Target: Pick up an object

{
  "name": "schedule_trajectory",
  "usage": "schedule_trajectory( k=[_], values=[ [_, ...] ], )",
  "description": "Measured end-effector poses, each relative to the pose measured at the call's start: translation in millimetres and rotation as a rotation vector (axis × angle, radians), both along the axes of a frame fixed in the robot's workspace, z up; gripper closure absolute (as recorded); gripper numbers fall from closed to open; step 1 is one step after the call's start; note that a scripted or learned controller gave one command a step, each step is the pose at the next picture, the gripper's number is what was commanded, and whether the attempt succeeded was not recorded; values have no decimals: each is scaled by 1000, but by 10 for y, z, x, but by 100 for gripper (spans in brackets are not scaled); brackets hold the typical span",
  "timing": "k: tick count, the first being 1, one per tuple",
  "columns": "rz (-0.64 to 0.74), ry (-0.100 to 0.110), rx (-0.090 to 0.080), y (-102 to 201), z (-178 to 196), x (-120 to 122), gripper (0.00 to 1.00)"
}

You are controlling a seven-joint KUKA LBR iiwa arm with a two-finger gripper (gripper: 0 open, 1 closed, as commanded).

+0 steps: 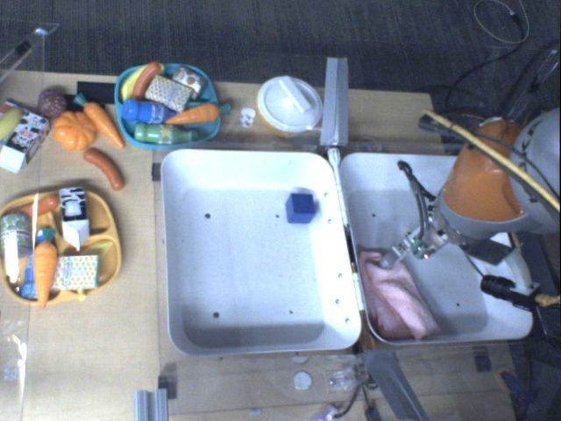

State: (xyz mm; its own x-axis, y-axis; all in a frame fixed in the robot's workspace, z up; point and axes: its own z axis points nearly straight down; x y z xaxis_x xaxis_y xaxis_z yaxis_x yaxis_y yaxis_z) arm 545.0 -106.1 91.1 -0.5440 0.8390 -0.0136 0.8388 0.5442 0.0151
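Note:
A small blue cube lies in the left bin, near its upper right corner. A crumpled pink cloth lies in the right bin, against its lower left wall. My gripper reaches in from the right and hangs just above the upper end of the pink cloth. The grey arm with its orange band stands over the right bin's upper right part.
On the bench to the left sit a blue bowl and a yellow tray of toy food, with loose toy carrots and sausage nearby. A white lidded cup stands behind the bins. Cables lie at the right.

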Motion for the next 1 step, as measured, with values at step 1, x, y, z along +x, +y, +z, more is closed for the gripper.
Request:
schedule_trajectory(
  k=[1],
  values=[
    [-233, 6, 6, 69, -9, 104, 0]
  ],
)
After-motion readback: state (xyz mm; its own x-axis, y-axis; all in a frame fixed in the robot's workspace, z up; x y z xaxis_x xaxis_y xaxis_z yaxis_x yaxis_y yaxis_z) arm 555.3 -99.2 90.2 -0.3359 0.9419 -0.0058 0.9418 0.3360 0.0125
